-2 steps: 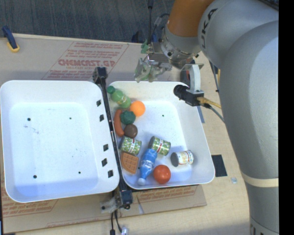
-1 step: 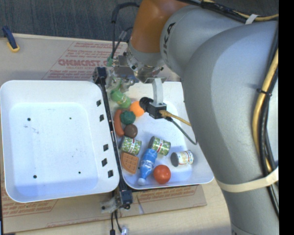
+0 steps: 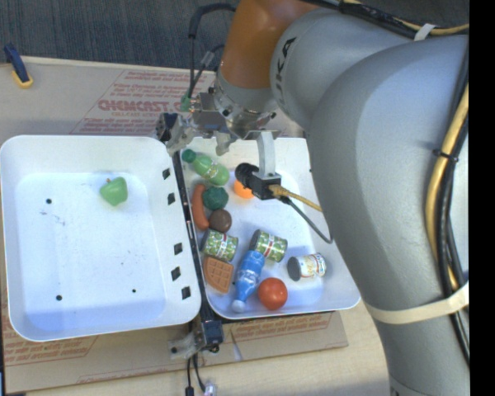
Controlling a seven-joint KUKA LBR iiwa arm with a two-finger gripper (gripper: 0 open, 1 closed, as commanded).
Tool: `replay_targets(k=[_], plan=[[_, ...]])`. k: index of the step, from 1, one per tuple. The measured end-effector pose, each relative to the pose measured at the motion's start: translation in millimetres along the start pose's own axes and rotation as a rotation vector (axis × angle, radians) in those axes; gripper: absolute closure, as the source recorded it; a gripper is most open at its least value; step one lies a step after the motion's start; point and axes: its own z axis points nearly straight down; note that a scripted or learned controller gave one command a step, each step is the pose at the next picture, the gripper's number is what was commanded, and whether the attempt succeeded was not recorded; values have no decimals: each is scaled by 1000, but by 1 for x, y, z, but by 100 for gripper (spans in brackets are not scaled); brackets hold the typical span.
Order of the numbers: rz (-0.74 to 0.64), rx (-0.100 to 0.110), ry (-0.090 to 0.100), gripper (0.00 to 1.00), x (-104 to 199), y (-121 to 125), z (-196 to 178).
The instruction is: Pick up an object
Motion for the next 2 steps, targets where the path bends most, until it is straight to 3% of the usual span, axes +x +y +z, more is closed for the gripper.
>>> replay_targets(k=[1,2], plan=[[0,1,-1,0,-25,-42,19],[2,0,-1,0,-73,-114,19]])
